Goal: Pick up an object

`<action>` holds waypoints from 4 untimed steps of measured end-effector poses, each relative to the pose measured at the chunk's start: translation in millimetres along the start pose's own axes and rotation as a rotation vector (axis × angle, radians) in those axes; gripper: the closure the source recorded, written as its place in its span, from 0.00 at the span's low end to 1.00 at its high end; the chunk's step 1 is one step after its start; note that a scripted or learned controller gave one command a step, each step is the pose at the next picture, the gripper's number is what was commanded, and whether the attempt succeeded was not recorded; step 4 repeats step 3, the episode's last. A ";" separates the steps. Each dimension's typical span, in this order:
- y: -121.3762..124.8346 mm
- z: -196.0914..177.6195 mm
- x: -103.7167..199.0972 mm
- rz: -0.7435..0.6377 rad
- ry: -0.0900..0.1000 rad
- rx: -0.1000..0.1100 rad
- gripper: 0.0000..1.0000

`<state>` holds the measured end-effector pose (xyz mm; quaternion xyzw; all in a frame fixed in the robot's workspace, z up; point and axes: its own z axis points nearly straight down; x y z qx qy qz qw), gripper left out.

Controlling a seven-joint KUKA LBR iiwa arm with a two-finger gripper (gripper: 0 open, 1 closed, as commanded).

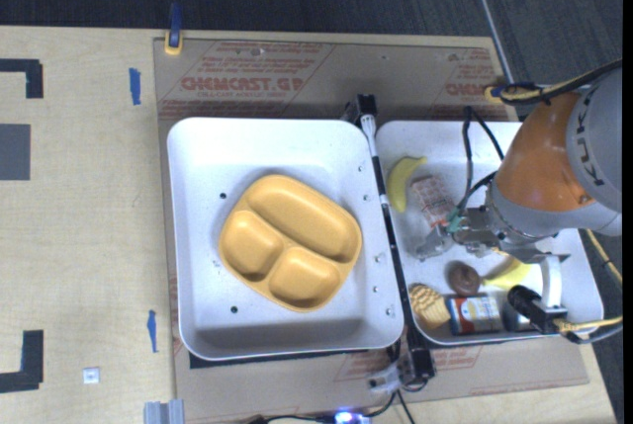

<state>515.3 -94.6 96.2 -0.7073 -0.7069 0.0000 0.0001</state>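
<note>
Jaws are hidden from this slanted view by the wrist, so I cannot tell how wide they stand or whether anything is between them. The gripper (463,232) is low inside the right bin (586,286), near the middle of it, with the grey and orange arm (549,165) reaching in from the right.

Just left of the gripper lies a crumpled packet (429,197) with red and white print. It seems to be the nearest candidate, though I cannot say if there is contact. Just near of the gripper sits a small brown round object (463,276), apart from it. A yellow banana (404,180) lies at the far left of this bin, beside the packet. Along the near wall are a waffle-like biscuit (427,303) and a small bottle (483,313) lying on its side with a dark cap. Another yellow item (514,270) is partly covered by the arm.

The left bin (198,175) holds a yellow compartment tray (289,239), well apart from the gripper. Both bins rest on a cardboard sheet (247,76) on the bench.

My judgement: the step in hand is the descent or the closing on an object in the right bin, and nothing is visibly lifted yet. The next move calls for closing firmly on one single item and then rising straight up. The items lie close together, so a grip that is off centre may push the packet aside or catch only its loose edge.
</note>
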 end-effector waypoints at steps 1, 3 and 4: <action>-34.5 10.1 -16.7 0.000 -0.001 -0.005 0.00; -35.0 -90.7 38.9 -0.002 0.000 -0.002 1.00; -35.0 -90.7 38.9 -0.002 0.000 -0.002 1.00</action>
